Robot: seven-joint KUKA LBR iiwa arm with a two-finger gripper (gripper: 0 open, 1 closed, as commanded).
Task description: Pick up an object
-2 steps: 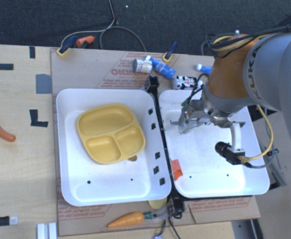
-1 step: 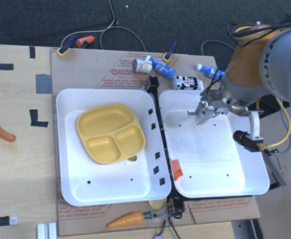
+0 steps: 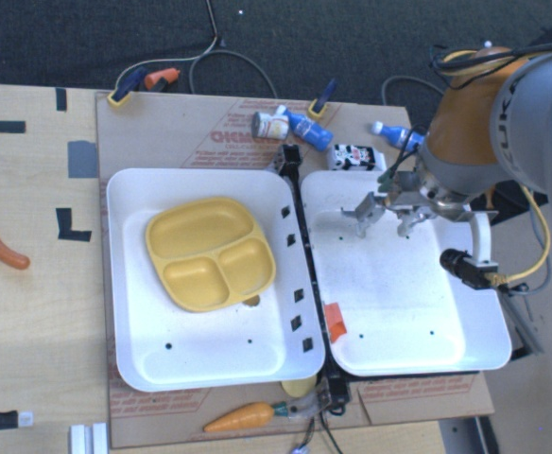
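We find the gripper (image 3: 388, 218) poised over the upper part of the right bin (image 3: 484, 348), its jaws spread apart with nothing between them. The floor of that bin beneath the jaws is bare white; an orange tag (image 3: 334, 322) sits at its left rim, low down. The one object inside either bin is the yellow plate (image 3: 210, 252), a three-compartment dish lying flat in the left bin (image 3: 129, 329), with something small and dark tucked at its lower edge — too small for us to name. The plate lies well to the left of the jaws, across the divider between the bins, its long axis running from upper left to lower right. We judge that any pick must first carry the arm leftward over that divider — the plate's rim being the likeliest purchase.
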